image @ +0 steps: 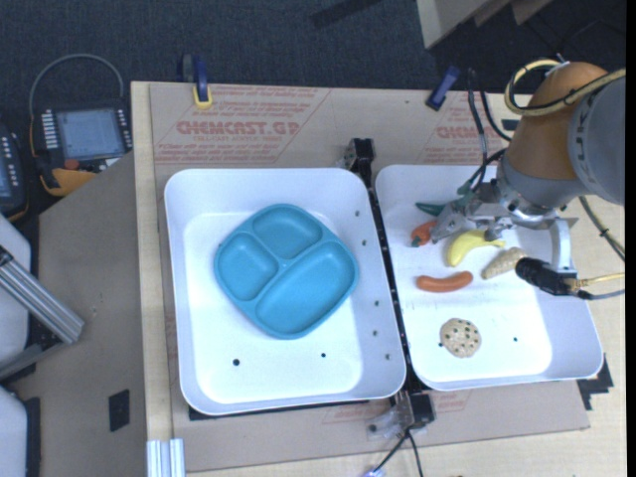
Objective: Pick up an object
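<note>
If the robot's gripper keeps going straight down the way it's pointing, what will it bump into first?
Probably the yellow plastic banana just below the gripper in the right white bin, though the slanted view leaves the depth unclear.

The blue divided plate [286,282] takes up the left bin's [189,296] middle, leaving bare floor along its edges. In the right bin [571,351], 4 items crowd the upper half under the arm [556,132]; around the cookie [460,337] lies open floor.
</note>
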### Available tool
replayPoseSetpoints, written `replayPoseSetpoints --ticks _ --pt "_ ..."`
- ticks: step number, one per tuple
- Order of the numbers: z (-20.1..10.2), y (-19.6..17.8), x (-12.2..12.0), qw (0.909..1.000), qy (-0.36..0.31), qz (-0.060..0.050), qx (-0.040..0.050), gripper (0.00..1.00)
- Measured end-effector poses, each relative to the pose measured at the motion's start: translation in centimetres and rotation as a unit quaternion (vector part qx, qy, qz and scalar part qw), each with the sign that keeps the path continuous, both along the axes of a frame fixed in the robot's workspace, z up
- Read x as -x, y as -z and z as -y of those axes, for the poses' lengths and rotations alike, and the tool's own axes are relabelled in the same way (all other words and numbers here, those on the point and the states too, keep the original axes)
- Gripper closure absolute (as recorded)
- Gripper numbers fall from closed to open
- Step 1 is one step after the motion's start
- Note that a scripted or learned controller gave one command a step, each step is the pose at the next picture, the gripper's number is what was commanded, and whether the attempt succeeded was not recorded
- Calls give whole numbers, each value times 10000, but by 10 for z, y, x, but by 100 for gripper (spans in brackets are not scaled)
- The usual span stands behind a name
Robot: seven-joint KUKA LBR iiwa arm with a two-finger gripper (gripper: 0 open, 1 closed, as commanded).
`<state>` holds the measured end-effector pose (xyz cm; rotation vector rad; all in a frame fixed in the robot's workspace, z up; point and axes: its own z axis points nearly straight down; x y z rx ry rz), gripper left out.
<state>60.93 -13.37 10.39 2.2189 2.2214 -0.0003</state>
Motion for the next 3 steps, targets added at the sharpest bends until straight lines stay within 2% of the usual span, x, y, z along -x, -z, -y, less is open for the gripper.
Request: replayPoseSetpoints --ticks 1,3 --pt "1 -15 -2 10000 9 47 18 100" --pt "7 -131 0 10000 0 32 3 100"
